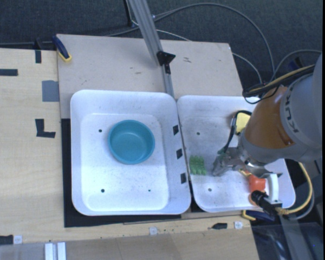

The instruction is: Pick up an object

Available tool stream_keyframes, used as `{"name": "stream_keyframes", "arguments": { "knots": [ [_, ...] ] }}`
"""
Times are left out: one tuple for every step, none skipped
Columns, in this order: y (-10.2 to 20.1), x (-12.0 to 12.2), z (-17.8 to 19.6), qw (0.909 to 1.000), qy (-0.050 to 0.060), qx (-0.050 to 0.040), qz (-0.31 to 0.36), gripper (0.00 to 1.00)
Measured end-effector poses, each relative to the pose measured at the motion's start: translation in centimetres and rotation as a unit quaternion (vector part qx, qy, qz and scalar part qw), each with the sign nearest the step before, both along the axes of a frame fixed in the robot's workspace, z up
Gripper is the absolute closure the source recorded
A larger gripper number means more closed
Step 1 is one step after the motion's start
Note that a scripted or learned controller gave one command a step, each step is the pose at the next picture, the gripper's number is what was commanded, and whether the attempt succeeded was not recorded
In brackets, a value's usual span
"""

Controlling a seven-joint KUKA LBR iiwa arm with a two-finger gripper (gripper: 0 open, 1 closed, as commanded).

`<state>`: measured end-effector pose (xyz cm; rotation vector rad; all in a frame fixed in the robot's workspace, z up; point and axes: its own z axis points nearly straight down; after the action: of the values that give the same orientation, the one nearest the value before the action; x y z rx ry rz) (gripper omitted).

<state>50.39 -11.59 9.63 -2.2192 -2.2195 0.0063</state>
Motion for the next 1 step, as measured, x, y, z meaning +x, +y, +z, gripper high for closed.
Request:
{"name": "stream_keyframes", "arguments": {
  "knots": [
    [0.29,0.18,3.86,1.0,-0.001,0.0003,0.0,1.0]
  ]
}}
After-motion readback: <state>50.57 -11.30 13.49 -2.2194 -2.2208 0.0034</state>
